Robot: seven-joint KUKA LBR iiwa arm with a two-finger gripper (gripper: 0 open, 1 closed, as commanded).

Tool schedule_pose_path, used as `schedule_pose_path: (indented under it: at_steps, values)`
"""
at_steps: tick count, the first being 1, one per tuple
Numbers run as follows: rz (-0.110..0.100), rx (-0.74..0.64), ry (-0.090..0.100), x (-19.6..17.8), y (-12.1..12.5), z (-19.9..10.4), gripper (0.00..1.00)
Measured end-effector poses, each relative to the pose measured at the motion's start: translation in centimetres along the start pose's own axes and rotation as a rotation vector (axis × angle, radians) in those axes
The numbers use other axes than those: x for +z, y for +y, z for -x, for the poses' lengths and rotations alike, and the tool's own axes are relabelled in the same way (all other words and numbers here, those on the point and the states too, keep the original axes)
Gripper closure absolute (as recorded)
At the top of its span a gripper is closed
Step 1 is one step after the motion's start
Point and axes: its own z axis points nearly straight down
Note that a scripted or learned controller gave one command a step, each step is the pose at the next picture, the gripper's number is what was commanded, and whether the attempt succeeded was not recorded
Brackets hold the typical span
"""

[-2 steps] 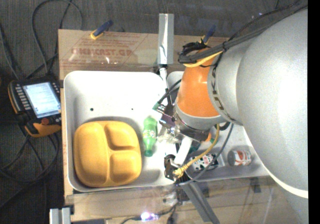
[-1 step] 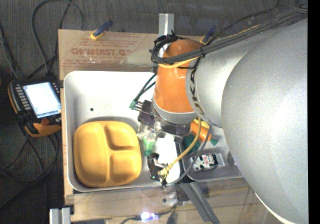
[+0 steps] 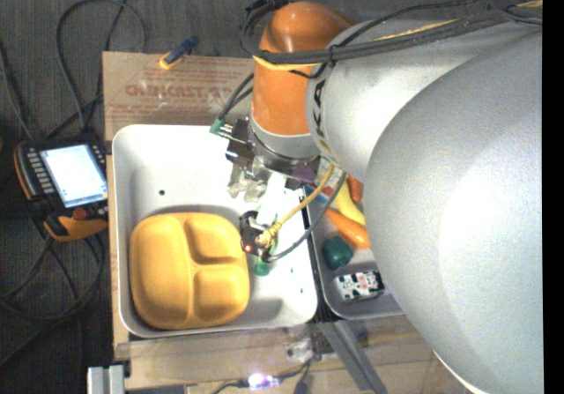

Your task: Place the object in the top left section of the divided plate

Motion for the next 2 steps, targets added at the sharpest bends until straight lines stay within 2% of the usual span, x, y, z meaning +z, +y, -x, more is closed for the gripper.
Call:
schedule_pose_path:
  at_steps: [1, 2]
  values:
    - [0.001, 0.073, 0.004, 12.9, -3.9, 5.8, 1.0]
    - [0.015, -0.228, 0.003, 15.1, -3.9, 4.7, 1.0]
